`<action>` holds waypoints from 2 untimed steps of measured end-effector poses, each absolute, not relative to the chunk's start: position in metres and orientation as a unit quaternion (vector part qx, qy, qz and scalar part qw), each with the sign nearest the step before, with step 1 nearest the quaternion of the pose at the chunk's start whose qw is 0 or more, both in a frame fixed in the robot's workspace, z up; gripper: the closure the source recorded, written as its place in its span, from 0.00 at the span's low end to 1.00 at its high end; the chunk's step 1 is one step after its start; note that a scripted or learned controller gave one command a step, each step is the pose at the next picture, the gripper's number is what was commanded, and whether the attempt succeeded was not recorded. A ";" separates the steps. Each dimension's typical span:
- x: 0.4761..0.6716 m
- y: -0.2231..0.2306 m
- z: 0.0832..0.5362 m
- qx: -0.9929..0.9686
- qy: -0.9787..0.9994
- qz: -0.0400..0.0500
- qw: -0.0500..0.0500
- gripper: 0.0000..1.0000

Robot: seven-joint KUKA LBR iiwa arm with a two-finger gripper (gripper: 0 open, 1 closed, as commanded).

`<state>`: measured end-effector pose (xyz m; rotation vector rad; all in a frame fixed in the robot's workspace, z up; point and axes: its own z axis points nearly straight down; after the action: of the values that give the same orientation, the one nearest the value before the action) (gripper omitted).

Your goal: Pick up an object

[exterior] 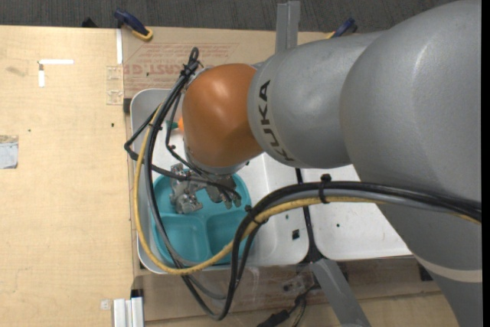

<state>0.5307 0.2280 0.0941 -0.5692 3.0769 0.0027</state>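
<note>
A teal divided tray (200,232) lies in the left white bin (142,112), toward its near end. My gripper (200,195) hangs right over the tray's upper part, its metal parts against the teal surface. The orange wrist band (218,115) and the grey arm (367,103) cover most of the bin's far half. A small orange thing (178,123) peeks out at the band's left edge; what it is I cannot tell.
The right white bin (360,230) lies beside the left one, partly under the arm. Black and yellow cables (153,165) loop from the wrist around the tray. A wooden benchtop (61,165) stretches to the left. Clamps (134,24) sit at the bench's far edge.
</note>
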 end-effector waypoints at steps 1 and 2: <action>0.591 0.205 0.266 -0.204 0.979 0.000 0.003 1.00; 0.642 0.168 0.105 -0.157 0.988 0.000 0.001 1.00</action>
<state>0.6416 0.1680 0.1052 -0.4921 3.0999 -0.0003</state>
